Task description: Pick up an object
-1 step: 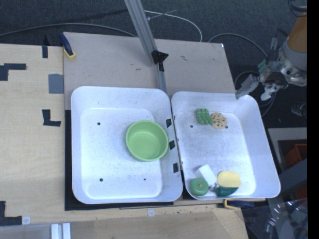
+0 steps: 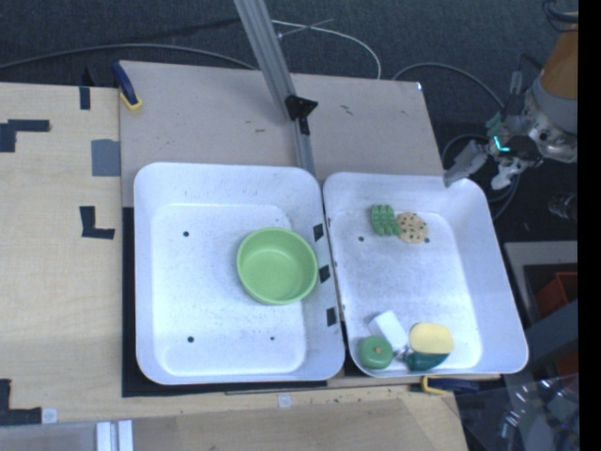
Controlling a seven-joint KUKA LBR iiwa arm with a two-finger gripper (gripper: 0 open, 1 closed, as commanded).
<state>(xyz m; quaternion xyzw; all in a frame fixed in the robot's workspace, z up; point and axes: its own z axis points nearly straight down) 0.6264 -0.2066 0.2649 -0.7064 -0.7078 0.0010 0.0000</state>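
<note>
Jaws apart and empty, the gripper [image 2: 481, 170] hangs beyond the right bin [image 2: 470, 280], whose small cookie [image 2: 410, 227] looks light, rigid, best pinched edgewise.

A pale wooden tabletop [image 2: 56, 280] carries two shallow white plastic bins side by side, the left bin [image 2: 155, 346] touching the right bin [image 2: 488, 280] along their inner rims. Both rest on a dark mat [image 2: 128, 299] showing at the left bin's edge. Behind them lies a beige board [image 2: 207, 111]. Black tape pieces [image 2: 94, 224] mark the tabletop's left part.
</note>
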